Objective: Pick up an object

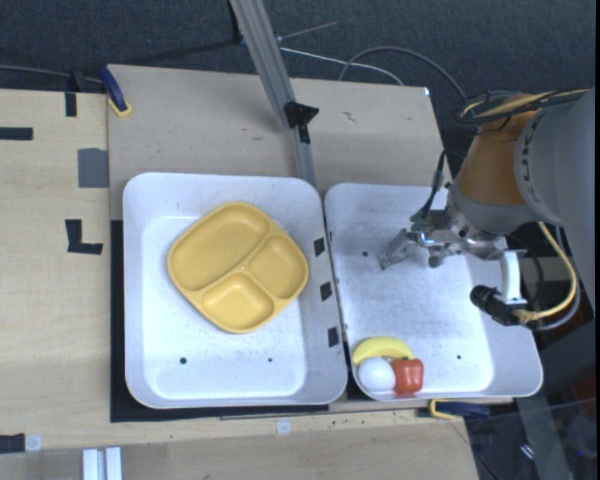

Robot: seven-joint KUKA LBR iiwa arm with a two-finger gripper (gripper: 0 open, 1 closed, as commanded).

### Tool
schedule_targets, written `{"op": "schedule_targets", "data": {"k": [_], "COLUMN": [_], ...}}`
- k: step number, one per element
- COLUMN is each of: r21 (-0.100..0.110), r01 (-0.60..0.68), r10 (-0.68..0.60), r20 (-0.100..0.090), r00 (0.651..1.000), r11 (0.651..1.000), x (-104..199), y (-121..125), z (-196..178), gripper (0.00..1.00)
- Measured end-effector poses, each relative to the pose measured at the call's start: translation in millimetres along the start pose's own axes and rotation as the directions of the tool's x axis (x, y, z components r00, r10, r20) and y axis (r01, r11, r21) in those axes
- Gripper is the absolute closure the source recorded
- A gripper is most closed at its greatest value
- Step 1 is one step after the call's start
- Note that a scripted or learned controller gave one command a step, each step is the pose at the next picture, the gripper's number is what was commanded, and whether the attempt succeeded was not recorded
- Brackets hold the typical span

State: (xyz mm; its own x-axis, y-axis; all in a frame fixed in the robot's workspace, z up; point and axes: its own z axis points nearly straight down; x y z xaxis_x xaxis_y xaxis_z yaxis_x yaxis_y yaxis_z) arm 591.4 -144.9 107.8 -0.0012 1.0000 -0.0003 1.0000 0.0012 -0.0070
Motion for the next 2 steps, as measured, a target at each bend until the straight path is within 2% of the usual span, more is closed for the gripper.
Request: {"op": "schedule_targets", "data": {"k": [1, 2], "r21": [-0.006, -0.005], "r01": [0.001, 0.002], "r10": [-0.001, -0.002], "r20": [0.001, 0.000], "r00": [1.000, 1.000], "r11": [1.000, 1.000], "x": [0.5, 1.2], "y": [0.1, 0.0], "z": [19.7, 9.3], "gripper": [0.00, 1.00]}}
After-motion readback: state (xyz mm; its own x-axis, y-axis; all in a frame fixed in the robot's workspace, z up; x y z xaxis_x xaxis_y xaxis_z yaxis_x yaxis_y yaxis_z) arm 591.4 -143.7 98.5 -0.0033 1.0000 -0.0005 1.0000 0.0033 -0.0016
